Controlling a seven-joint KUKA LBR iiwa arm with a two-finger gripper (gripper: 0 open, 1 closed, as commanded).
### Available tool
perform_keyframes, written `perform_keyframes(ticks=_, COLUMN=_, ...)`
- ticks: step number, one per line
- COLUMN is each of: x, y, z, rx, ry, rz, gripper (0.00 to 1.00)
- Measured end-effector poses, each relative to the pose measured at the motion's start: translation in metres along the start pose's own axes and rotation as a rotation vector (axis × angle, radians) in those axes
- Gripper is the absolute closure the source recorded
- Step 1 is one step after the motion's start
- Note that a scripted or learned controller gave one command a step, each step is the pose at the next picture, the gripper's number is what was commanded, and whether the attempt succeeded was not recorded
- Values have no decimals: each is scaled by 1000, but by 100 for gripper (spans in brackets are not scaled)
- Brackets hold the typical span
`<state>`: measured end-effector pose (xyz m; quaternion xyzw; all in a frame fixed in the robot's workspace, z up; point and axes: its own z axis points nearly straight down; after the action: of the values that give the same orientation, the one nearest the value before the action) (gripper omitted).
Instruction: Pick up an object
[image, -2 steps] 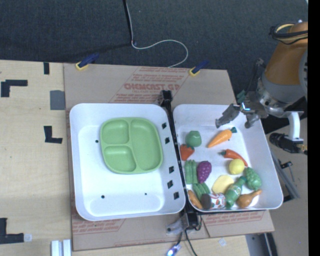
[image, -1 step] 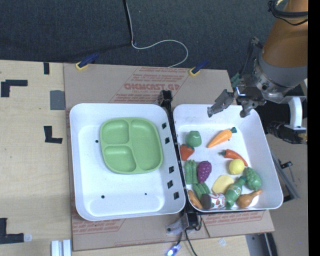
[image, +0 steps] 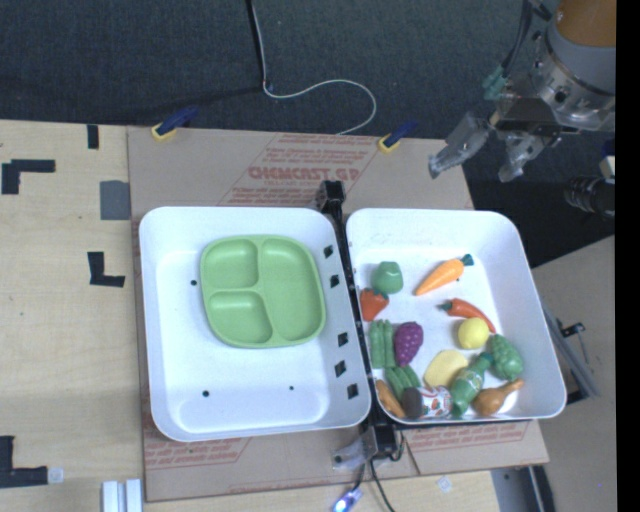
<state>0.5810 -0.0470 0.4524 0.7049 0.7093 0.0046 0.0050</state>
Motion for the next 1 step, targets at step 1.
perform_keyframes(ticks=1, x=102, y=-13, z=-89, rx=3, ry=4, rz=-7, gripper=0)
